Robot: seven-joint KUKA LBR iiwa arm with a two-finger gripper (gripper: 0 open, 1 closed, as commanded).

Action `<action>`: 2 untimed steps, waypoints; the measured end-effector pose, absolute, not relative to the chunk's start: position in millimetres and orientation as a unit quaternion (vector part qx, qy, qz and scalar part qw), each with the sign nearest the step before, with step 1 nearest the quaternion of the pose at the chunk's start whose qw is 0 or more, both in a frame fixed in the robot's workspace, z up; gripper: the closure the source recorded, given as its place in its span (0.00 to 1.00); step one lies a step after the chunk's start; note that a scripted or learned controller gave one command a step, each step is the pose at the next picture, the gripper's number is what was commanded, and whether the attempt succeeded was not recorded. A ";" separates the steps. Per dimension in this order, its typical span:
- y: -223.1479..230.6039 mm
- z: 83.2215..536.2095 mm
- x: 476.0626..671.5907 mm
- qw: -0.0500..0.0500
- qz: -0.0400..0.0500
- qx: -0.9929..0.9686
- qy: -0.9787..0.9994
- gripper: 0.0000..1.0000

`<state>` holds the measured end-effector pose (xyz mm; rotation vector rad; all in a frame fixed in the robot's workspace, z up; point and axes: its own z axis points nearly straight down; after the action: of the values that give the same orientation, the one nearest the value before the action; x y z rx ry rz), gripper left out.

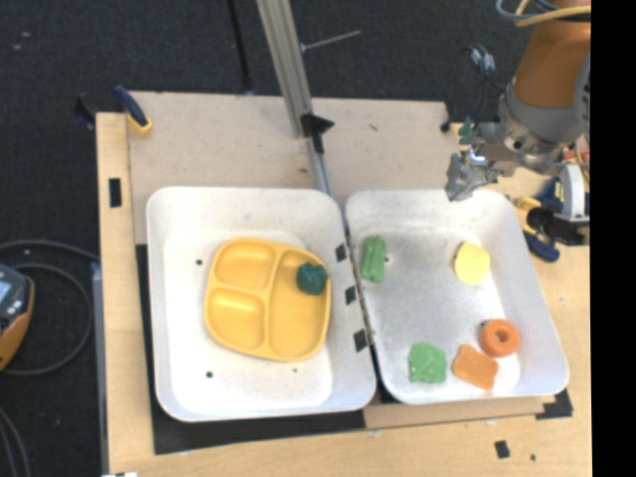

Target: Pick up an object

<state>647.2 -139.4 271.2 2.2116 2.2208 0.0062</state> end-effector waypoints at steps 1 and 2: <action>-98.0 260.3 615.7 0.000 0.000 0.706 0.709 1.00; -45.8 262.6 599.9 0.000 0.000 0.705 0.709 1.00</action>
<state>599.9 -45.8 262.6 2.2146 2.2283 0.0012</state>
